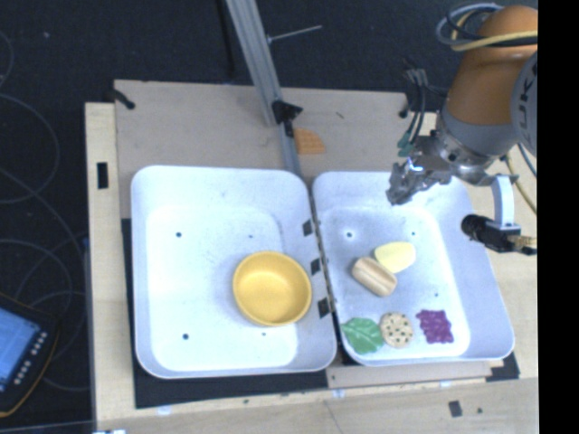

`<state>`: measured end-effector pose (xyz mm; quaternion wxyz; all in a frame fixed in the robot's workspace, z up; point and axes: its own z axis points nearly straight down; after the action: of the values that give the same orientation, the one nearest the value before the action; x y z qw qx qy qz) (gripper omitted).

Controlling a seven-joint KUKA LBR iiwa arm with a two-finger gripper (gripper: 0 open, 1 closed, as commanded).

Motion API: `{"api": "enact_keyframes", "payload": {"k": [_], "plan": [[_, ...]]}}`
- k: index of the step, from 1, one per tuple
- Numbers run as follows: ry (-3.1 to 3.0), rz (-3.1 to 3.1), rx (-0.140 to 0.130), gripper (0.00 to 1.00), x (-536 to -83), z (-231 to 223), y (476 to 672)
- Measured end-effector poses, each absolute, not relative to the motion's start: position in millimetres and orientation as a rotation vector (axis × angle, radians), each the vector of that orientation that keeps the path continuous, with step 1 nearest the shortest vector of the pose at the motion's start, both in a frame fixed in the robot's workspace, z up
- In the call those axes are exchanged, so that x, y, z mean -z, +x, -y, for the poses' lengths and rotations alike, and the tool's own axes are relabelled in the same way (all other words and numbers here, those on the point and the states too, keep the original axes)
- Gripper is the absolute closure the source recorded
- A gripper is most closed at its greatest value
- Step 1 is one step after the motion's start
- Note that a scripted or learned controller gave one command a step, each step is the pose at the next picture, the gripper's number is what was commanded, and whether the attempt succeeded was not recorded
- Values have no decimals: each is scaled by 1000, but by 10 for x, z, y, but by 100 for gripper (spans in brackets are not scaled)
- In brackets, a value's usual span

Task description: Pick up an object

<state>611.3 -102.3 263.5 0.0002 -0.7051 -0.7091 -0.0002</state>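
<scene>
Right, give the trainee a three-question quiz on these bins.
1. True or false: the yellow bowl sits in the left bin.
2. How many items lie in the right bin?
3. The end effector hangs over which part of the right bin: A) far end, B) near end, C) middle?

Key:
1. True.
2. Five: yellow piece, bread roll, green leaf, cookie, purple grapes.
3. A.

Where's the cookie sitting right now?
The cookie lies in the right bin, near its front edge, between the green leaf on its left and the purple grapes on its right in the camera view.
</scene>
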Motion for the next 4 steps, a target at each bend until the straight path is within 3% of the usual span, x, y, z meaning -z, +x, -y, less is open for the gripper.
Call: {"api": "enact_keyframes", "payload": {"k": [2, 3, 4], "plan": [[-2212, 2230, 4, 100, -2604, 48, 5735], [-2212, 2229, 2, 100, -2572, -440, 5679], [-2212, 2229, 1, 100, -2570, -875, 5411]]}}
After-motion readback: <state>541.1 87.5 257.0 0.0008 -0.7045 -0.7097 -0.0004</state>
